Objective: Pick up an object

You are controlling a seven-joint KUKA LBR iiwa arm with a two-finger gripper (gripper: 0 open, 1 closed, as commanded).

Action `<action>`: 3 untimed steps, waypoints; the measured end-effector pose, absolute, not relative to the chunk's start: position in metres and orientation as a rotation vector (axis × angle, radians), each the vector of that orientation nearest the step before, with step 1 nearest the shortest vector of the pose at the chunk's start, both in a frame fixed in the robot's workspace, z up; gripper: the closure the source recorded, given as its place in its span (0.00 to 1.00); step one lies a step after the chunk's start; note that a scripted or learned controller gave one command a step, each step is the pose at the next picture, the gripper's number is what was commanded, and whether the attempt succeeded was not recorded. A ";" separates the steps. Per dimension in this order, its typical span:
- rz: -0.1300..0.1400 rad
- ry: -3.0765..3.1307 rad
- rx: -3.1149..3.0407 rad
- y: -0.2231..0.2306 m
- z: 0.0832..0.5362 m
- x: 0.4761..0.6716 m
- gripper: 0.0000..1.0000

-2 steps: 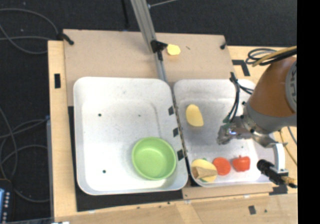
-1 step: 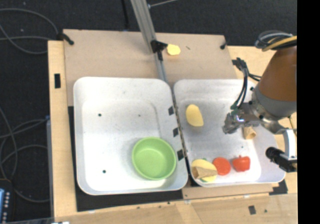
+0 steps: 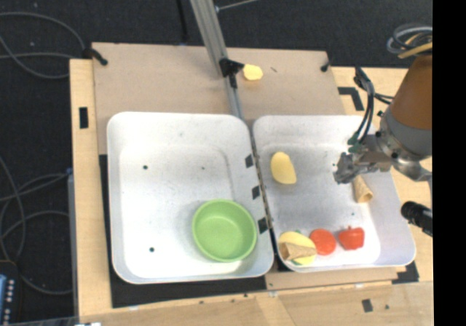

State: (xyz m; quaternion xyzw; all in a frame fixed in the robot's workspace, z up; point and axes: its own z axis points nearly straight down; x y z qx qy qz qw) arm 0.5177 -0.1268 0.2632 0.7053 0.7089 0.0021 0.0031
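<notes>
The gripper [image 3: 348, 169] is hanging over the right bin [image 3: 320, 132], near its right wall, and whether its jaws are wide or narrow I cannot tell, since the dark wrist is covering them from above. Nothing is showing between them. Just beside the gripper, towards the lower right, a small tan cylinder [image 3: 362, 189] is lying tilted on the bin floor; it is looking like the nearest candidate, probably light and stiff, a cork or wooden peg, best pinched across its round sides at the middle, though it may be rolling away under a glancing touch. A yellow lump [image 3: 283, 168], smooth and rounded like a toy lemon, is sitting well apart to the left; its curved skin is likely slippery. Along the front edge a red tomato [image 3: 322, 241], a red pepper [image 3: 352, 238] and a yellow-and-tan piece [image 3: 297, 247] are crowding together, looking like hard glossy plastic. A green bowl [image 3: 224, 229] is resting in the left bin [image 3: 145, 150]
</notes>
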 end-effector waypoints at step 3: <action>0.001 2.225 2.213 0.011 0.247 0.623 1.00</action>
